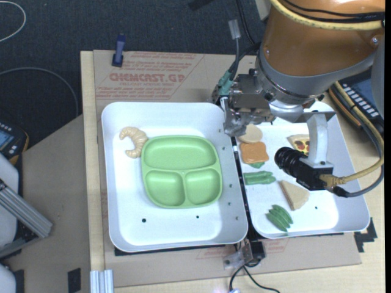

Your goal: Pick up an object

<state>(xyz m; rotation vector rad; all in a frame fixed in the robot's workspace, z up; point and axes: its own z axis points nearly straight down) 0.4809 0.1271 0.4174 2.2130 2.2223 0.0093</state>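
My gripper (235, 124) sits at the right bin's (342, 221) left edge; jaw state unclear. Sandwich (253, 152) just below me, green divided tray (181, 170) lower left.

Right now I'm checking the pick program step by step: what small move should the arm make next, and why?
Probably a short descent. The gripper hangs at the upper left corner of the right bin, beside the round tan toy food that lies above the sandwich. Nothing shows between its fingers, so lowering onto that piece seems the likeliest next step.

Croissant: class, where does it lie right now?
In the camera view the croissant lies in the left bin, near its upper-left corner, touching the green divided plate.
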